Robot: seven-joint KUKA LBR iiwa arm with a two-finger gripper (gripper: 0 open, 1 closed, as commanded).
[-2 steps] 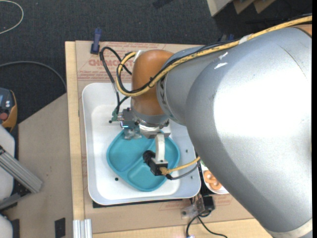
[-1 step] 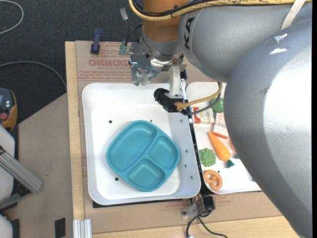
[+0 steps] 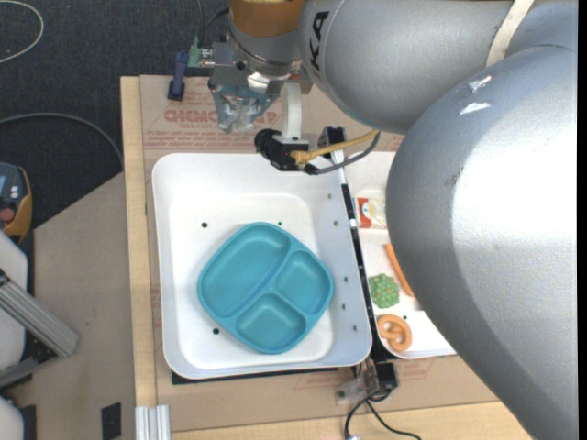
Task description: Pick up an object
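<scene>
Gripper [image 3: 240,108] hovering above the bench beyond the left bin's [image 3: 174,246] far rim, finger spread impossible to tell (translucent, blurred). Teal divided plate [image 3: 264,287] lying flat in left bin. Pretzel [image 3: 395,333], green piece [image 3: 384,291], orange stick [image 3: 395,266] in right bin.

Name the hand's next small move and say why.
Probably bring the hand back over the left bin toward the blue divided plate. It sits above the bench past that bin's far edge with nothing visible in it, while the plate lies flat in the bin, clear of the walls. The right bin's small items are largely behind the arm.
</scene>
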